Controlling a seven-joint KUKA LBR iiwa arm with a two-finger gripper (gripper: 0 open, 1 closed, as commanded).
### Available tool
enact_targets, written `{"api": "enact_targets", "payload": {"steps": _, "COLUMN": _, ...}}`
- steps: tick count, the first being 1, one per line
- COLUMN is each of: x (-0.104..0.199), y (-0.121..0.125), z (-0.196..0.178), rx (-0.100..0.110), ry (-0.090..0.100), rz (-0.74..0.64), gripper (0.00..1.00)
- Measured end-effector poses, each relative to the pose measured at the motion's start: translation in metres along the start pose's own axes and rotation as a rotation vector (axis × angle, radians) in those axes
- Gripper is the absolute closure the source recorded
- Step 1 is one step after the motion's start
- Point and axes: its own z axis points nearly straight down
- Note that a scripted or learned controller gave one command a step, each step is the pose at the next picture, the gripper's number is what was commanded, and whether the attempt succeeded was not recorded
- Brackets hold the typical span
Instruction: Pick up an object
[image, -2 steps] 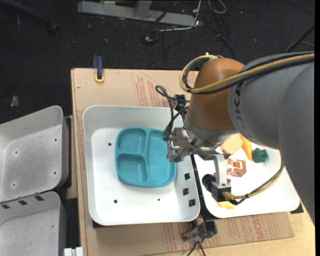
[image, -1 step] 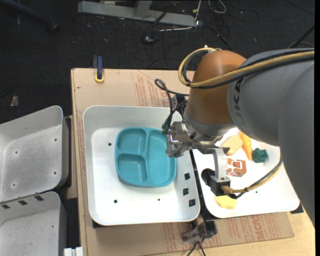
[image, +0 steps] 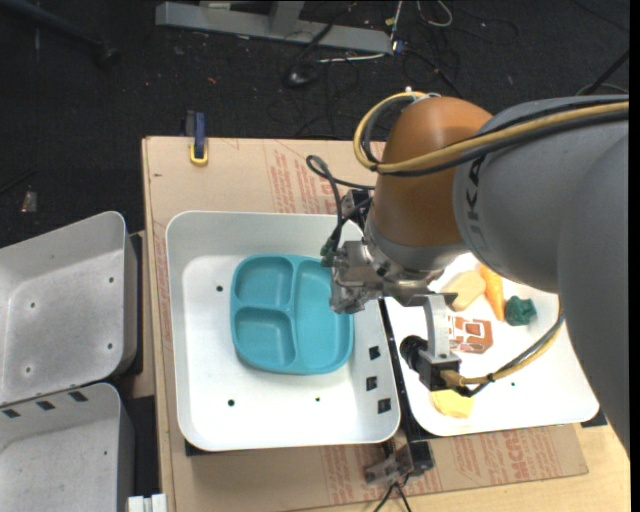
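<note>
A teal divided plate (image: 285, 315) lies flat in the left white bin (image: 205, 400). My gripper (image: 345, 288) hangs over the plate's right edge, close to the wall between the two bins, and the bulky wrist above hides its tip. The right bin (image: 560, 395) holds small food toys: an orange carrot (image: 491, 286), a green piece (image: 518, 310), a beige piece (image: 466, 291), a brown-and-white box (image: 470, 335) and a yellow piece (image: 452, 403). The arm covers much of that bin.
Both bins rest on a cardboard sheet (image: 270, 175) with a blue-and-yellow clamp (image: 199, 140) at its back left. White perforated trays (image: 60, 300) stand off to the left. Cables loop around the wrist and across the right bin.
</note>
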Motion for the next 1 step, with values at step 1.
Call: {"api": "enact_targets", "payload": {"steps": 1, "x": -0.0002, "y": 0.0, "z": 0.0, "rx": 0.0, "ry": 0.0, "rz": 0.0, "gripper": 0.0}}
